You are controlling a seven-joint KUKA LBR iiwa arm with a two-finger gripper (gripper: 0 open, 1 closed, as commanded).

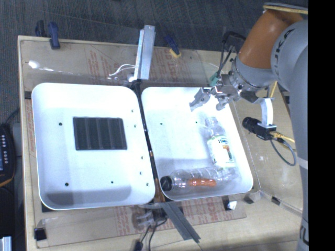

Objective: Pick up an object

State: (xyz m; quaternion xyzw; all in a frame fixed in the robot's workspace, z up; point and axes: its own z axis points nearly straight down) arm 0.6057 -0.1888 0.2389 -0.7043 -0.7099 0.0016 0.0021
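1. A shallow white plastic bin on the left (52,140) is seen on the wooden bench (31,56); a dark grey ribbed rectangular panel (99,133) lies flat on its floor, left of the middle.
2. Between the two bins, at the far edge, an upright grey metal bar (145,51) is seen, with blue clamps (54,34) fixed along the bench's far rim.
3. A second shallow white plastic bin on the right (167,135) is set just beside the first, their rims touching.
4. Along its near wall, a clear plastic bottle with a black cap and an orange object inside (196,181) is laid on its side.
5. A clear plastic bottle with a white and orange label (219,145) is laid lengthwise by the right wall, its lower end touching the first bottle.
6. The two-finger metal gripper (209,99) is held above the far right part of that bin, just beyond the labelled bottle; its fingers are spread apart with nothing between them.
7. The grey arm with the orange band (264,33) is seen reaching in from the right.
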